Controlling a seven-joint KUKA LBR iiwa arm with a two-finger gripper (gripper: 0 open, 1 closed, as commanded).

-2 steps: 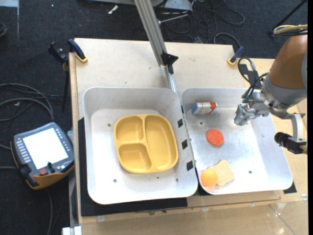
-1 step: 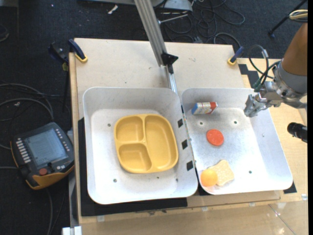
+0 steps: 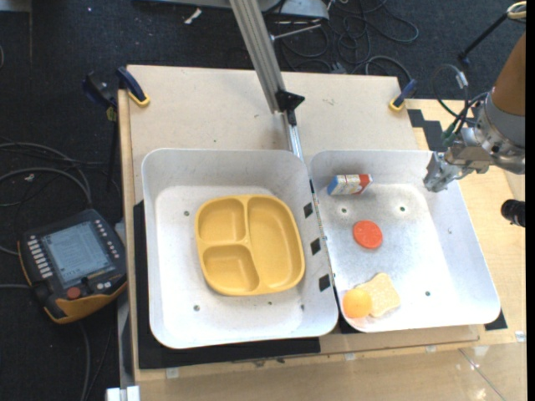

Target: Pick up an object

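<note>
Lying nearest in the right bin (image 3: pixel 468 257) are an orange ball (image 3: pixel 357 303) touching a tan sponge (image 3: pixel 383 294); farther back, a red disc (image 3: pixel 367 234), then a small carton (image 3: pixel 349 185). Over the bin's far right rim hangs the tool (image 3: pixel 435 180), holding nothing, grip unclear.

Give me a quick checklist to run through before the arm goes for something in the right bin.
1. Gripper above the right bin's far right edge: ok.
2. Gripper carrying nothing: cannot tell.
3. Targets in the right bin: carton, red disc, orange ball, sponge: ok.
4. Disc lying apart from the others: ok.
5. Ball apart from sponge: not ok, they touch.
6. Yellow tray sits in the left bin, away from the targets: ok.
</note>
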